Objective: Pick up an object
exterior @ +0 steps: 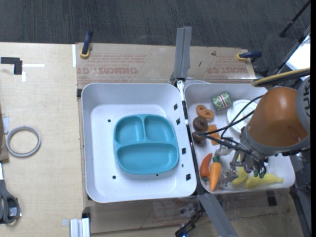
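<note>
A pick is being lined up over the toy food in the right bin (289, 174).

The carrot (215, 174) and banana (264, 180) are lying at the bin's near end, with the gripper (245, 164) being held just above and between them; whether it is parted or closed cannot be told. By judgement, the approach is being made: one item must be chosen and closed upon. The teal plate (146, 143) is sitting in the left bin (94, 147).

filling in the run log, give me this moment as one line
arm: over right white bin | hand: low at near end, beside yellow toy banana | orange toy carrot: lying in bin | grasp: not confirmed
</note>
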